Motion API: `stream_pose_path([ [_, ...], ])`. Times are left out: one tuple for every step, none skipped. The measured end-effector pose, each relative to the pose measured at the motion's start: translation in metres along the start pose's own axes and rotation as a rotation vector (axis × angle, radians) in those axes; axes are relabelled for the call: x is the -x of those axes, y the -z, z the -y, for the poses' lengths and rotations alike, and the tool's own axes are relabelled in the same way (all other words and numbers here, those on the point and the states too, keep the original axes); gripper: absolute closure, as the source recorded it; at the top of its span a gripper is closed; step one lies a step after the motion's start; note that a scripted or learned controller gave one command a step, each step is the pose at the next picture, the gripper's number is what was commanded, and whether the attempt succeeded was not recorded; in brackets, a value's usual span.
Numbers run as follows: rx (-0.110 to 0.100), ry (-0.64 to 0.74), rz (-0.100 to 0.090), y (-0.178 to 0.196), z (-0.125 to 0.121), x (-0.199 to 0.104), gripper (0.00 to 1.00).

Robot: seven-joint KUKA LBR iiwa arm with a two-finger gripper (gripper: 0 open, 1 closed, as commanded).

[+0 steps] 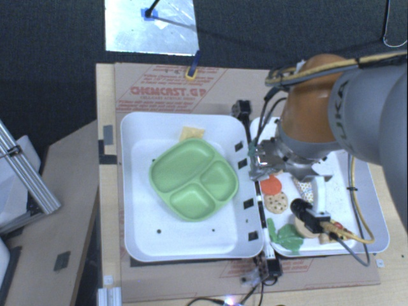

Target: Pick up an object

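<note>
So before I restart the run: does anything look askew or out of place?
The green divided plate sits skewed in the left bin, covering part of a small yellow piece at its far edge. Nothing looks spilled.

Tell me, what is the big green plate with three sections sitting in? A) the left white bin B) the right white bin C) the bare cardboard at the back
A: the green plate lies flat inside the left white bin, while the arm reaches over the right white bin.
</note>
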State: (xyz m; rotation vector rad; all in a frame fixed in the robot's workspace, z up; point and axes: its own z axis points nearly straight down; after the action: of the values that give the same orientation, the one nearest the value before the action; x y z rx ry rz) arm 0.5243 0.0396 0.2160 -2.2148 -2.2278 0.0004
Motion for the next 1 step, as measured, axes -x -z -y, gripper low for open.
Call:
stream_pose_path([
  [0.003, -0.005, -0.001, 0.0172, 0.0057, 0.0086, 1.0],
])
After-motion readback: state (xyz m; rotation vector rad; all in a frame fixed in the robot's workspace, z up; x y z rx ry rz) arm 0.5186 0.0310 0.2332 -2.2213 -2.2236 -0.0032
